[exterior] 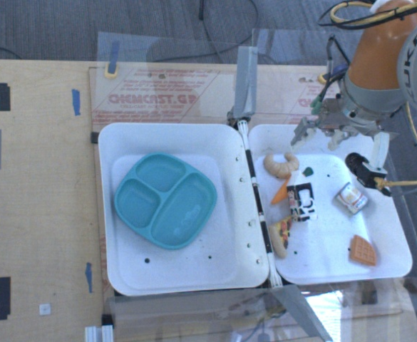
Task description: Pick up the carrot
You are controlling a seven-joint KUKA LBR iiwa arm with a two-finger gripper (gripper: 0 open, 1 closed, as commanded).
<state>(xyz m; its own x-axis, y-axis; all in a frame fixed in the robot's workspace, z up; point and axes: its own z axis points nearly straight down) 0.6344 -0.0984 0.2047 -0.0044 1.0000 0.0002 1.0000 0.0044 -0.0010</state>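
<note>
Cut off by the right and top edges: arm (397, 41). Below-left of the gripper (322, 130), partly hidden behind the black-and-white box (301, 201): carrot (280, 194).

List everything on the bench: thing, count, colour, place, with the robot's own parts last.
Bins: two, white, side by side.
Divided plate: one, teal, in the left bin.
Croissant: one, tan, right bin, near its left wall.
Carrot: one, orange, right bin, below the croissant.
Black-and-white block: one, beside the carrot.
Pizza slice: one, multicoloured, along the right bin's left wall.
Waffle: one, orange-brown, right bin's near right corner.
Small can: one, silver, right side of right bin.
Arm: one, grey and orange, upper right.
Claw: one, over the right bin's far edge.
</note>
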